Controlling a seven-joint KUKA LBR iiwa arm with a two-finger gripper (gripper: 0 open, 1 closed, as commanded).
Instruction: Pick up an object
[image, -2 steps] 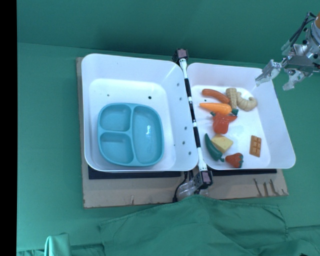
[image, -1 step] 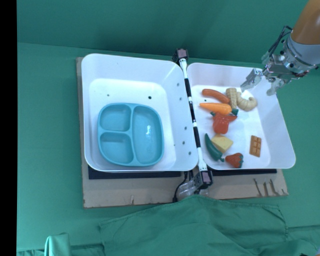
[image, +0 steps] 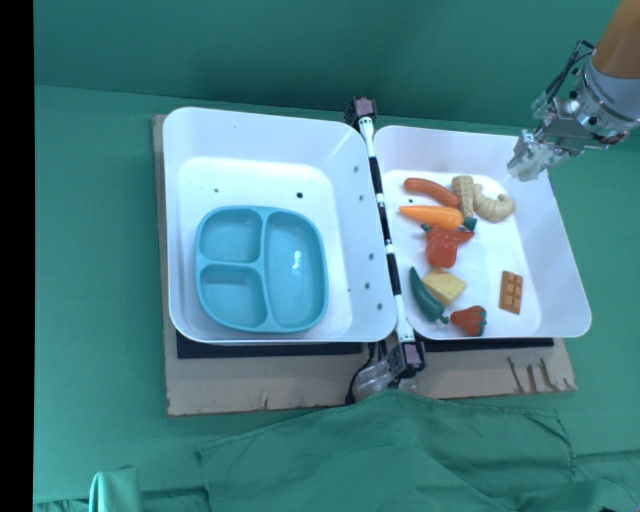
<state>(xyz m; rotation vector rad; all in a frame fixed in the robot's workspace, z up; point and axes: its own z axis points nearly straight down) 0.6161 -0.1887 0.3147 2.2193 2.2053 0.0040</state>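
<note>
The right white bin (image: 560, 260) holds several toy foods: a red sausage (image: 431, 189), an orange carrot (image: 432, 214), a beige peanut-like piece (image: 484, 199), a red pepper (image: 446, 246), a yellow wedge (image: 444, 288), a green pod (image: 424, 298), a strawberry (image: 468, 320) and an orange waffle bar (image: 511, 292). My gripper (image: 527, 158) hangs over the bin's far right corner, above and to the right of the beige piece, with nothing visible between its fingers.
The left white bin (image: 345, 160) holds a blue divided plate (image: 261, 268). A black-and-white hinge bar (image: 385, 235) runs between the bins. Both rest on a cardboard sheet (image: 270, 385), with green cloth (image: 400, 450) bunched at the front.
</note>
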